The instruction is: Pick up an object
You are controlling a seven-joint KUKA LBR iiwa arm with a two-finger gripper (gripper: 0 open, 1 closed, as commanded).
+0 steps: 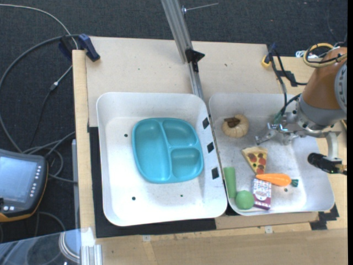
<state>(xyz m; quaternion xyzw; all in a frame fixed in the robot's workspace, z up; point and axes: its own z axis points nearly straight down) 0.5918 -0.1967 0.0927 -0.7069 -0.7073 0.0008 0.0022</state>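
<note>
Brown muffin point(235, 126) just left of claw point(268, 135), apart, right bin point(314, 200).

In the right bin point(325, 200) we see the toys crowded toward the near left: a pizza slice point(256, 160), a carrot point(274, 179), a small carton point(262, 194), a green ball point(244, 199) and a green stick point(229, 177) lying along the left wall. A brown round toy point(235, 126) sits apart, farther back. Open floor lies between it and the pizza slice, and along the far wall. The tool point(268, 133) and the arm point(325, 95) take up the bin's right rear. The left bin point(110, 164) holds a teal divided plate point(167, 149) in its middle, with bare floor all round it. A metal post point(175, 21) slants over the tabletop point(138, 65) behind the bins.
</note>
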